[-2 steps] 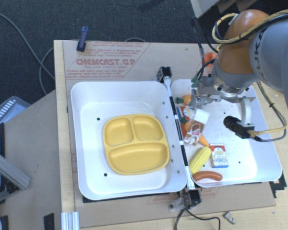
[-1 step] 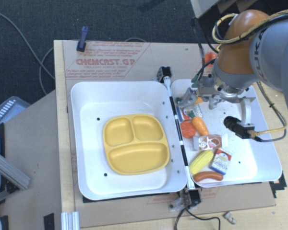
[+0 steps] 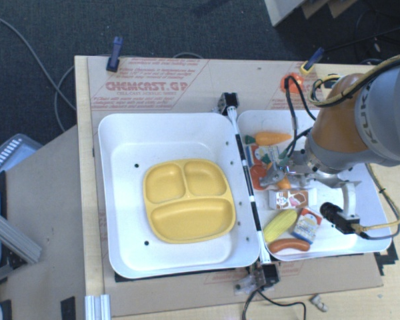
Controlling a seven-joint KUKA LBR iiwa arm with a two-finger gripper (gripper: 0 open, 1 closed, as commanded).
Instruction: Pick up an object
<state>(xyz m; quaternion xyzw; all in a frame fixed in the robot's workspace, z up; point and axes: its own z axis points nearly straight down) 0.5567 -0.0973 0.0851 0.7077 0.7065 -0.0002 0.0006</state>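
Two bins: side by side on the tabletop (image 3: 153, 79), sharing a middle rim, so items can go from one to the other without a long reach.
Left bin (image 3: 120, 139): holds a yellow divided plate (image 3: 189, 200), lying flat near the centre, its large compartment toward the near edge; likely a fixed landing spot, my guess.
Right bin (image 3: 373, 242): holds the loose items, crowded toward its left wall, some touching or overlapping.
Carrot (image 3: 272, 138): orange, at the far end of the pile, long axis roughly left to right.
Red item (image 3: 259, 176): against the left wall, partly covered by the pincer; kind not clear.
Corn cob (image 3: 281, 225): yellow, a likely target; long axis slants from near-left to far-right, its near end close to the divider.
Sausage (image 3: 290, 247): reddish, nearest the front rim, long axis left to right, just beside the corn.
Small packet (image 3: 306, 227): touching the corn on its right side.
Pincer (image 3: 278, 174): low over the middle of the pile, tipped toward the left wall; I cannot tell its opening or whether it has anything.
Arm (image 3: 360, 125): reaches in from the right, covering much of the bin's far side.
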